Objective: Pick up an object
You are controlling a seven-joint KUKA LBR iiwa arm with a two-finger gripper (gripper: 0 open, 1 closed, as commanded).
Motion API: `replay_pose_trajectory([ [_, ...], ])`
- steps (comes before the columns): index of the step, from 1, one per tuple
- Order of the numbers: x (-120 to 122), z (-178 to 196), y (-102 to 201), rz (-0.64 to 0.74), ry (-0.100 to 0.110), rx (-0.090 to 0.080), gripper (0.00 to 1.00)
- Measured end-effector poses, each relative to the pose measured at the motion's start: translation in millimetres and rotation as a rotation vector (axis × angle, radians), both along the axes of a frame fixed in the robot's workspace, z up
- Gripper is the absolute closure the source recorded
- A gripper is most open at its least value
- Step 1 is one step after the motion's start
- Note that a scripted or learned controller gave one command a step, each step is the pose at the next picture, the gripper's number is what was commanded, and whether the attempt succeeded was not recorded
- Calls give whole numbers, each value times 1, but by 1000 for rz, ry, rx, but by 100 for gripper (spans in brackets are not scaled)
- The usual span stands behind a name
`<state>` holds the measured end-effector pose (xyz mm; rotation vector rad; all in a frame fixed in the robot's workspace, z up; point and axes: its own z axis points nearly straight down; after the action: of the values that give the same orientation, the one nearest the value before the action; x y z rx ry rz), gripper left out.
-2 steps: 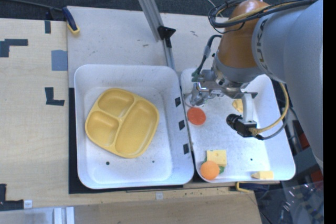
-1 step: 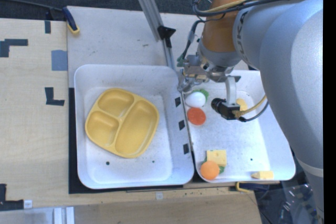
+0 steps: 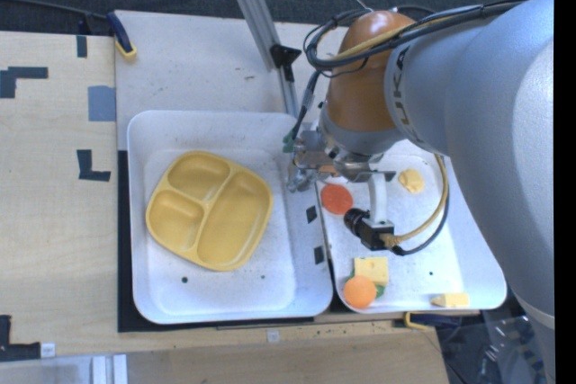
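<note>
Bench (image 3: 54, 193) seen from above at a slant, carrying two shallow white bins side by side. The left bin (image 3: 144, 283) holds a yellow divided plate (image 3: 209, 209) lying flat. The right bin (image 3: 481, 283) holds several small things: a red-orange disc (image 3: 337, 198) at its left side, a small yellow lump (image 3: 411, 181) toward the right, a yellow block (image 3: 371, 270) touching an orange ball (image 3: 360, 291) at the near edge, and a small yellow piece (image 3: 450, 300) at the near right corner. The grey arm with its orange band (image 3: 369, 94) reaches in from the right and covers the far part of the right bin; its jaws (image 3: 310, 168) hang low over the wall between the bins, just beside the disc. Whether the jaws are parted or closed cannot be told, as the wrist hides them, and nothing can be seen held. The step looks like the approach before a grasp, with no object yet lifted. The next move probably calls for settling over one object, likely the nearby disc, and closing on it cleanly, clear of the bin wall. A black fitting (image 3: 364, 227) and cables on the arm hide part of the bin floor.
</note>
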<state>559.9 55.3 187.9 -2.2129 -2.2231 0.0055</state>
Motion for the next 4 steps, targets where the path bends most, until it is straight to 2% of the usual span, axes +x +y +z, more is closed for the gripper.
replay_pose_trajectory([
  [1, 12, 36, 27, 0, -7, 0, 100],
  [2, 41, 11, -16, -8, -3, -4, 100],
  [3, -21, -1, -18, -5, 2, -2, 100],
  [4, 14, 0, 36, 2, -5, 1, 100],
])
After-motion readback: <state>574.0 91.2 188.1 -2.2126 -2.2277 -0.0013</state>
